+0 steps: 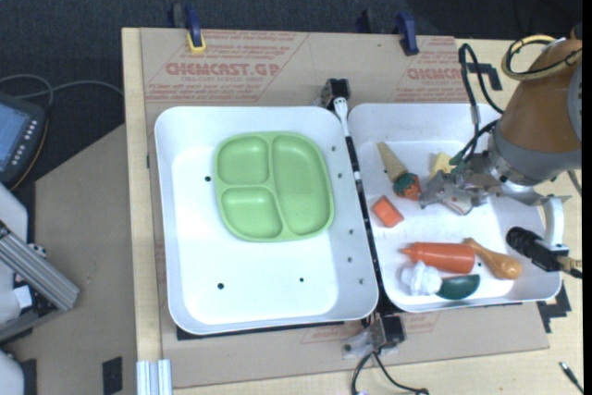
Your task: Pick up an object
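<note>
The gripper hung low in the right bin. I could not tell whether it was spread or pressed together, because the metal parts blurred into one shape. Nothing was seen held.

Just beside its tip lay a small green and red toy, with a cone above it and an orange block just below. To do this step well, I judge the gripper should come down straight over one toy only, because these three lay close and a slanted approach could push them away.
</note>
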Controlling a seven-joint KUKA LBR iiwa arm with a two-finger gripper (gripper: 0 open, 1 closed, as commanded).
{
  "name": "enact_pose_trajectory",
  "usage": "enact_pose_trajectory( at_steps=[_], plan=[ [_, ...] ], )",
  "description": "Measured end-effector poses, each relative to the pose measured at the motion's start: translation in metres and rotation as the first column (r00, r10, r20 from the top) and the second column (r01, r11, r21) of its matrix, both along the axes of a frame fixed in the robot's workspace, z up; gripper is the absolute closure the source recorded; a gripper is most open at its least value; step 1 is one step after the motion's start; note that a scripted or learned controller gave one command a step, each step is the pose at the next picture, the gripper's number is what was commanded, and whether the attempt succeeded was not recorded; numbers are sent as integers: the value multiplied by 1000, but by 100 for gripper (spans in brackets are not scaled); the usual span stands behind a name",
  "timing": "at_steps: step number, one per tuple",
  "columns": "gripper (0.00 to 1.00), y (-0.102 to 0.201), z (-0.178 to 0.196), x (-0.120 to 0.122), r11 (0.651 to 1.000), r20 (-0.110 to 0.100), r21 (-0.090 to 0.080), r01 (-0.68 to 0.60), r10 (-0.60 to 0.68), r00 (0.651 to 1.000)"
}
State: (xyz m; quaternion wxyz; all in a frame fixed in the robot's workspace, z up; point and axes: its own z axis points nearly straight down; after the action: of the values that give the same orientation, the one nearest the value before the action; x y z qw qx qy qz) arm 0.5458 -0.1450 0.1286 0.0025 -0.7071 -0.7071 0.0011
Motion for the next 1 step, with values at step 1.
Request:
enact_pose_trajectory(
  at_steps=[1],
  plan=[
    [0,-5,-18,6,1000,26,-12,3,-2,1000]
  ],
)
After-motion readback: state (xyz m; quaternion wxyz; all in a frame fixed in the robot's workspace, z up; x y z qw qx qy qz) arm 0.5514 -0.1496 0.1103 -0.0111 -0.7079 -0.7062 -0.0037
